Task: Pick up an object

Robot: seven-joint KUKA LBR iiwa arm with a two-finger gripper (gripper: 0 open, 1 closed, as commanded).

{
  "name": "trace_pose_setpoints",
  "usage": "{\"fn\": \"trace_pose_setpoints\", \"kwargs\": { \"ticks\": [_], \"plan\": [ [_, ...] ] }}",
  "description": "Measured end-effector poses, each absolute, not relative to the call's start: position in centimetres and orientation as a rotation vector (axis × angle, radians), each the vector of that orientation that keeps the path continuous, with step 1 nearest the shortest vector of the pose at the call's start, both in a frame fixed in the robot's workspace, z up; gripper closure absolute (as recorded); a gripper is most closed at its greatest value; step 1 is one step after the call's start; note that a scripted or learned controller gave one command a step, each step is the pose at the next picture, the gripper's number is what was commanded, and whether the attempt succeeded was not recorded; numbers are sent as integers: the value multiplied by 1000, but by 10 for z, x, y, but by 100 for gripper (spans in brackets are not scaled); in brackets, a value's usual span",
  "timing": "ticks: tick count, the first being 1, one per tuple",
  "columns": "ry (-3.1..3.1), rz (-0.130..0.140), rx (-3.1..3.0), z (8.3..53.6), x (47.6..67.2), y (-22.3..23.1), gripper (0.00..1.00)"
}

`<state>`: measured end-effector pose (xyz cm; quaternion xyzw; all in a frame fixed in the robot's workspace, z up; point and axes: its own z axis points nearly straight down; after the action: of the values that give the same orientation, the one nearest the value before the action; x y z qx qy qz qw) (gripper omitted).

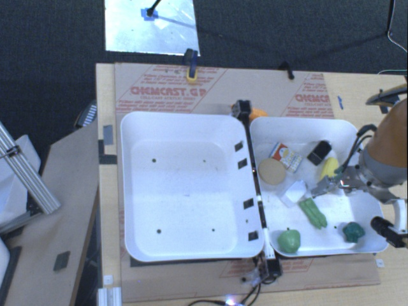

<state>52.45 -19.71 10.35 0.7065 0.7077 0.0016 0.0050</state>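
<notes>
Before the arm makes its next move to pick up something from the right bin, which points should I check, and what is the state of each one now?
1. Gripper is over the right bin: ok.
2. An object lies near the fingertips, the long green piece: ok.
3. Finger opening is wide enough: cannot tell.
4. Nothing is already held between the fingers: cannot tell.
5. Room around the target: not ok, the clear piece and the yellow object lie close.
6. Green ball and dark green object are away from the gripper: ok.
</notes>
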Motion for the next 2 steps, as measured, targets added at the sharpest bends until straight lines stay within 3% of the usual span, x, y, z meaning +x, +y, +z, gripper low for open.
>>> {"fn": "trace_pose_setpoints", "kwargs": {
  "ticks": [1, 2],
  "plan": [
    [2224, 5, 2210, 85, 578, -190, 0],
    [2225, 4, 2213, 96, 576, -191, 100]
  ]
}}
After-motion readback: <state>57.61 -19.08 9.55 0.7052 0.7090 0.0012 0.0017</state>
